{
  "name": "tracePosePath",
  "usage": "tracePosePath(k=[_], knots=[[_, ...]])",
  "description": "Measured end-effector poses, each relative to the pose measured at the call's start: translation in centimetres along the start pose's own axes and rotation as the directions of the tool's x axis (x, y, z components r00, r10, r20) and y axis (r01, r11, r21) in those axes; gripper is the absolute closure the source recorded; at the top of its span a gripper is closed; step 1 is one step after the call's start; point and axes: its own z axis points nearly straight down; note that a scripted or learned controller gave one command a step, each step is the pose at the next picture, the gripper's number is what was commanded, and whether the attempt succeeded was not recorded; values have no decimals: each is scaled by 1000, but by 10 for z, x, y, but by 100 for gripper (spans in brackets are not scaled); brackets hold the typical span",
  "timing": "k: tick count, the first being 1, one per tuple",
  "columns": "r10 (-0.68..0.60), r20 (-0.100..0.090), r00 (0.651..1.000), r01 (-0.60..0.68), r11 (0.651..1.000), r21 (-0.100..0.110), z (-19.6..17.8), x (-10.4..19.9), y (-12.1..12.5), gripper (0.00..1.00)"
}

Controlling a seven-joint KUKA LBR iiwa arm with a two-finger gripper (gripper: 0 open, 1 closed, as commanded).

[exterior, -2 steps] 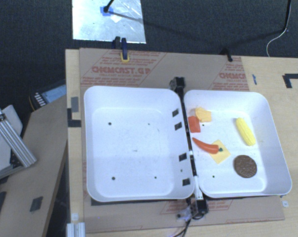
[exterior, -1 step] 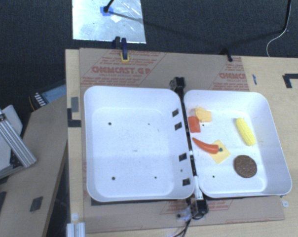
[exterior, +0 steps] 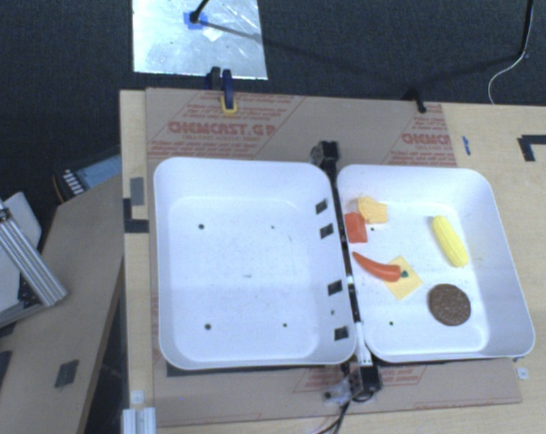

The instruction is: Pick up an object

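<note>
Camera view: right bin (exterior: 506, 242) holds corn (exterior: 450, 240), carrot (exterior: 374, 265), cheese slice (exterior: 409, 285), brown patty (exterior: 449, 305); jaws' state cannot be told.

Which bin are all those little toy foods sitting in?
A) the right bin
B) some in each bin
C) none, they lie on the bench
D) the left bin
A: the corn cob, red pepper, brown round patty and the other pieces all lie inside the right bin.
</note>
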Motion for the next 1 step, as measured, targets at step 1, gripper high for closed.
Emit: tracePosePath(k=[1], knots=[[-4, 3, 1000, 4, 1000, -5, -12, 0, 1, 100]])
